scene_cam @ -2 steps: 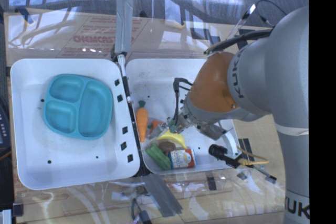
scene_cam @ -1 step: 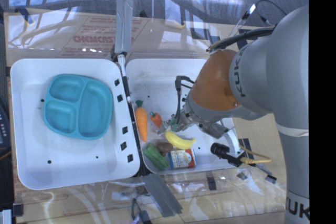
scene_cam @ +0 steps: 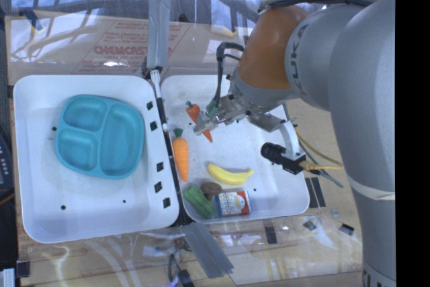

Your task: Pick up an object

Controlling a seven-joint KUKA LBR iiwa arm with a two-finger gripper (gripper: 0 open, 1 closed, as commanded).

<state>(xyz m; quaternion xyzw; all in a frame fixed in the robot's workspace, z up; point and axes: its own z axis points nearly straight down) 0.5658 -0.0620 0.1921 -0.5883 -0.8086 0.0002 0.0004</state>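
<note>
Small orange carrot with a green top [scene_cam: 193,112] is lying slantwise in the upper left part of the right shallow white bin [scene_cam: 285,195], its middle passing under the tool [scene_cam: 205,123] and its pointed tip showing just below it. The grey arm with the orange band [scene_cam: 336,50] is reaching in from the right and leaning over that bin, covering much of its upper right corner. The left shallow white bin [scene_cam: 40,212] is sitting beside it, the two touching along their shared edge, and is holding a light blue divided plastic plate [scene_cam: 101,135] in its upper half. The tool is hanging right at the small carrot, but I cannot tell whether it is clenched on it, released, or merely resting above it. A larger orange carrot [scene_cam: 180,156] is lying upright along the right bin's left wall, just below the small one. A yellow banana [scene_cam: 230,175] is lying near the bin's middle. Below it, a small labelled packet with red print [scene_cam: 232,203] is sitting at the lower rim, with a green vegetable-shaped piece [scene_cam: 197,201] just to its left and a small brown rounded object [scene_cam: 210,188] touching both.
</note>
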